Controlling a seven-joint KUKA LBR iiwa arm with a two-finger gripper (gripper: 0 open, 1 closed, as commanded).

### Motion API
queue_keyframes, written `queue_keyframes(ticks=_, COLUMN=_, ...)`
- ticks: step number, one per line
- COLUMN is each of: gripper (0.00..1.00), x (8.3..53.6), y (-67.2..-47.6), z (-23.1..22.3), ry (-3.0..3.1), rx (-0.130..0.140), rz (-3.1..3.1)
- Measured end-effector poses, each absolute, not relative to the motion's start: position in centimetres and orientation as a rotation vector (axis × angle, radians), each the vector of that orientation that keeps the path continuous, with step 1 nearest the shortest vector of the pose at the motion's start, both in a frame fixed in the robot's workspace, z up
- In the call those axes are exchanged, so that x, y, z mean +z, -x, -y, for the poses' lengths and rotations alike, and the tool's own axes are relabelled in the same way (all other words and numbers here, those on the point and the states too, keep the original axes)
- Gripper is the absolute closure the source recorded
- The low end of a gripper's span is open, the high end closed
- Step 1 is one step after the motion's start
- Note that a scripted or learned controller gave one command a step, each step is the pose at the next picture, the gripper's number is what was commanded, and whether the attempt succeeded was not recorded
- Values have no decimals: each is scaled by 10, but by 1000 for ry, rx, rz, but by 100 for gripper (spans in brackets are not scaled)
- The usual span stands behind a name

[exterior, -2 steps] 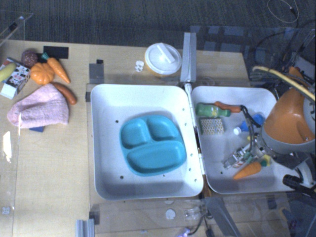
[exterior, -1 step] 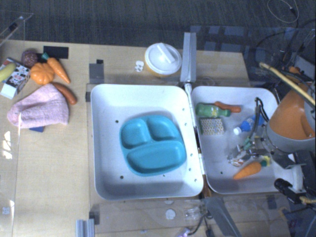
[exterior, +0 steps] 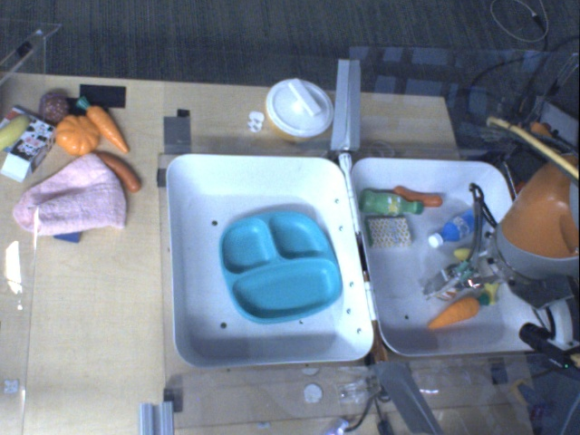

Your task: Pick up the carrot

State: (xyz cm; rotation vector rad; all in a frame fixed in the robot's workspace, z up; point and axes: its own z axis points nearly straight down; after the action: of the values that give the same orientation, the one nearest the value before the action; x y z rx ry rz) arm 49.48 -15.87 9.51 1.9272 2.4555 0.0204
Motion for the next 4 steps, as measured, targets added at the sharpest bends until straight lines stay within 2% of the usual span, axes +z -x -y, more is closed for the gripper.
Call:
queue_keyframes(ticks=2, gripper=0, x=90, y=-492, z=179, ry=-1319, rx=4, rz=-2834)
queue_keyframes(ticks=3, gripper=0, x=90, y=-491, z=164, ry=-1646, rx=5, rz=-2658)
queue_keyframes(ticks=4, gripper=0, x=91, y=-489, z=182, ry=-1510, rx=2, rz=-2746)
